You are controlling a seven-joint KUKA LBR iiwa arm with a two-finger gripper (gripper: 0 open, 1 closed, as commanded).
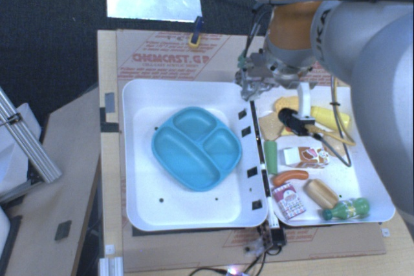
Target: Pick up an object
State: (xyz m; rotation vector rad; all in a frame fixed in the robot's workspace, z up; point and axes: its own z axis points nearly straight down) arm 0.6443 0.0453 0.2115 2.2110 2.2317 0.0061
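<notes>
so my fingers (251, 92) are hanging at the far left corner of the right bin (372, 194), can't tell if they're open or closed, and the green cucumber (270, 156) sits just nearer, its long axis running near-to-far.

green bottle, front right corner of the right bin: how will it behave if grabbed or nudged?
The green bottle lies on its side, so a nudge would probably roll it. It looks like small, smooth plastic: likely light, stiff, and somewhat slippery. The brown bread roll beside it and the bin wall may stop it quickly.
</notes>
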